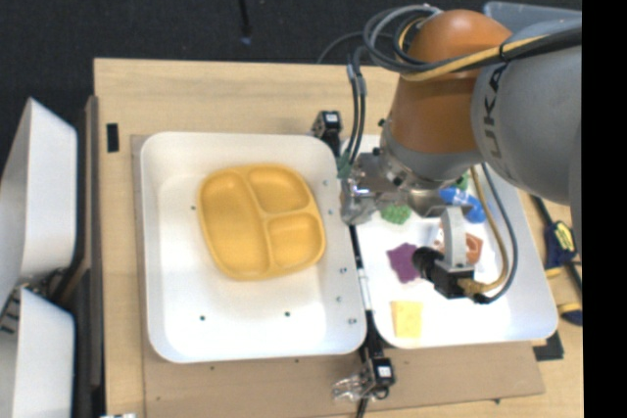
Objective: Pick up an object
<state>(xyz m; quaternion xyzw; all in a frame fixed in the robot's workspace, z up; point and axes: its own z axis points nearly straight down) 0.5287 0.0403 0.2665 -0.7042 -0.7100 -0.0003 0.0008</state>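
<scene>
The arm's orange band and grey wrist hang over the right bin [509, 313], hiding much of it. The gripper [397, 206] is underneath the wrist, low over the bin's far left part. A green object [395, 212] peeks out just below the wrist. A purple object [403, 261] lies in the middle of the bin, and a yellow square block [407, 318] lies near the front edge. A blue object [460, 201] and an orange-and-white object [472, 247] lie to the right, partly behind cables.
The left bin [176, 308] holds a yellow divided plate [262, 220]. A raised divider [358, 279] separates the two bins. A black cable plug [446, 276] dangles over the right bin. White boxes [39, 201] stand off the bench at the left.
</scene>
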